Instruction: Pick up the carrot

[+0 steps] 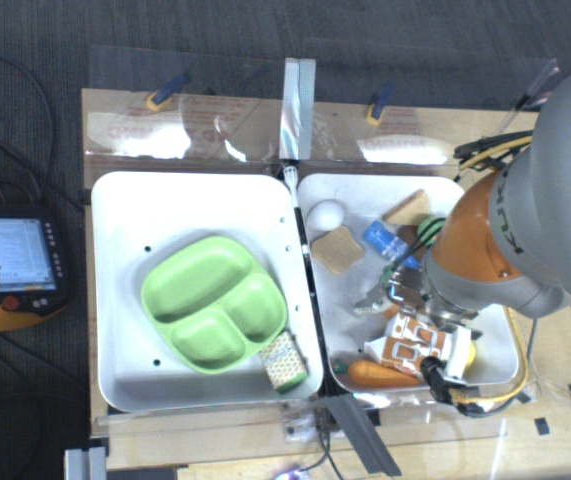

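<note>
The carrot [380, 374] lies along the near edge of the right bin [495, 363], toward its near-left corner. A white-and-orange box [420, 345] touches it from behind, with something yellow [468, 353] by the box's right end. The gripper [405, 298] hangs over the bin's middle, short of the carrot; whether it is open or holding anything I cannot tell.

The crowding is the likely trouble: a descent could catch the box instead, or push the carrot against the bin wall so it rolls away.
</note>
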{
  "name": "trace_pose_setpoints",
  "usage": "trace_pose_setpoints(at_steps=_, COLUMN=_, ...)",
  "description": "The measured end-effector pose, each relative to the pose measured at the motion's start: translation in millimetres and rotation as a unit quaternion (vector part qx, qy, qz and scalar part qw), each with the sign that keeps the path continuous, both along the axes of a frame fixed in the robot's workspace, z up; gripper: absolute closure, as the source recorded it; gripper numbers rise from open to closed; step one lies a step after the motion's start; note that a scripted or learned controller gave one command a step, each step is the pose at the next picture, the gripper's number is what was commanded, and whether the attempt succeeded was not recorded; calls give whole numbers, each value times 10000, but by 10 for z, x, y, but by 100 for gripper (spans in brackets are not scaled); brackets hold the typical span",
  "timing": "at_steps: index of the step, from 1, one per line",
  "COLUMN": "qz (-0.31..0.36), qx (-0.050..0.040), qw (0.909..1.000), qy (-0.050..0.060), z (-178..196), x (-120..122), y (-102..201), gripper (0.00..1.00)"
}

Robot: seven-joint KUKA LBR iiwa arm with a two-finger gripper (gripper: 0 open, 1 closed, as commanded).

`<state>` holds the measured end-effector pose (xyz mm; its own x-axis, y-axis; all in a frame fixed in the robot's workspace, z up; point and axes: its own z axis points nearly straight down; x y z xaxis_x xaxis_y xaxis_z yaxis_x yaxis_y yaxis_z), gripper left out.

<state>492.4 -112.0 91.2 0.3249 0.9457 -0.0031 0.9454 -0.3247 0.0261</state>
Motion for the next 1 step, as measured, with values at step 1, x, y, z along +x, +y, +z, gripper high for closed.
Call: trace_pose_setpoints(at_steps=1, qz=-1097, qx=45, qw=9939, qy=68, z=-16, x=676, y=112, gripper=0)
